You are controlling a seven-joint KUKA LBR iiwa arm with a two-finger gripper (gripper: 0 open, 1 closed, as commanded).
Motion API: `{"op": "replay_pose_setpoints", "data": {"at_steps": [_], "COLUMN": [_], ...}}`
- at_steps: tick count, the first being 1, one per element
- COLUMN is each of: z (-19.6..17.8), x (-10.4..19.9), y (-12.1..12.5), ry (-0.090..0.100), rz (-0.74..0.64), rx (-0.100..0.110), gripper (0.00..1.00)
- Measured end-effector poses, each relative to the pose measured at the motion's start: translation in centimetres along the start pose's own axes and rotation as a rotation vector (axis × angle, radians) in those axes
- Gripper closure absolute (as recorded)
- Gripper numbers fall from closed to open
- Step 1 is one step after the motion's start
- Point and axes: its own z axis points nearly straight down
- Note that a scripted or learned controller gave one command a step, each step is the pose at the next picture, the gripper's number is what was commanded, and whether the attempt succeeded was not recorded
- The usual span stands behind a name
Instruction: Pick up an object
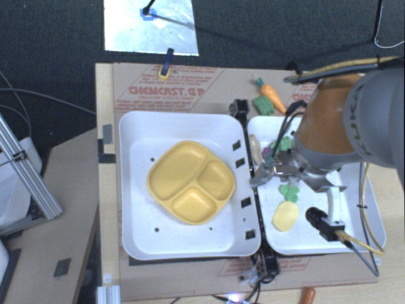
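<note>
The yellow lemon-ish piece (285,216) was lying flat on the floor of the right bin (373,223), toward its near left corner, with a small green toy bit (290,190) just above it and more green stuff (284,144) peeking out further back by the arm. The gripper (273,168) was down low over the left side of that bin, right beside the divider between the two bins, apart from the yellow piece, and honestly I couldn't tell how its fingers stood since the wrist blocked them. The big grey arm (361,122) with its orange band covered most of the bin's back half. Left bin (130,189) had a yellow sectioned plate (192,181) sitting in the middle. A toy carrot (273,94) and a green piece (263,105) lay on the surface (183,87) behind the bins
</note>
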Motion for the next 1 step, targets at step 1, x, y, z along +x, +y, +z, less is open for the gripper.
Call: {"op": "replay_pose_setpoints", "data": {"at_steps": [1], "z": [4.69], "x": [-9.04], "y": [4.76], "ry": [-0.003], "rz": [0.002], "rx": [-0.003], "gripper": [0.00]}}
